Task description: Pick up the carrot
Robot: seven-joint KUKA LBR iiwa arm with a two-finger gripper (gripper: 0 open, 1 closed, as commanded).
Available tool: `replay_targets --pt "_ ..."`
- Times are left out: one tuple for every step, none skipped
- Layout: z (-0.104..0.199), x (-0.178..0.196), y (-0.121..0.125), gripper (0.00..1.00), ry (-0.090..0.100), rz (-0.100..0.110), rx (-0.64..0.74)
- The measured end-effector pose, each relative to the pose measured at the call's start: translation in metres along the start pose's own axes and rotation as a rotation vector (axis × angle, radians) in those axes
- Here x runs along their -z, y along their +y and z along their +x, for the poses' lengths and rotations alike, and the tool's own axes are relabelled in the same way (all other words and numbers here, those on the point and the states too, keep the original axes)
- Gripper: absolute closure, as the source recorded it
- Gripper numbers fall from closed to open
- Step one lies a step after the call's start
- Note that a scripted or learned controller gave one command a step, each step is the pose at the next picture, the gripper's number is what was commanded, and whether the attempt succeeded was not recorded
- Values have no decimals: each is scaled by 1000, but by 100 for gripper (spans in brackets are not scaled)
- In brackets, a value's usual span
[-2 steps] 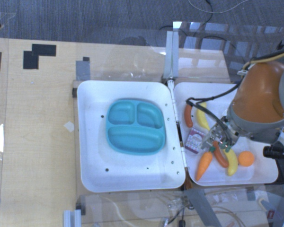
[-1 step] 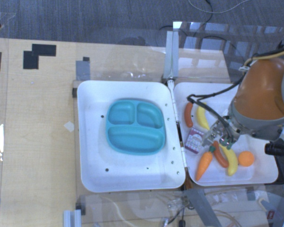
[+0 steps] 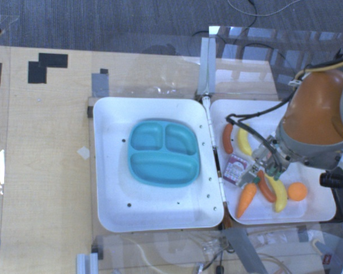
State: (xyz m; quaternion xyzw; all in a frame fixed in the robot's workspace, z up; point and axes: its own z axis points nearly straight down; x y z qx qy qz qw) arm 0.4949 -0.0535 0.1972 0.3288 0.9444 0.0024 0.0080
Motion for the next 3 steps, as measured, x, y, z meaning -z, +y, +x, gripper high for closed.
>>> replay_targets --pt "-16 -73 -33 0 9 7 43" --pt "-14 -108 -27 0 2 3 76" --pt "-17 -95 -24 100 -9 -4 77"
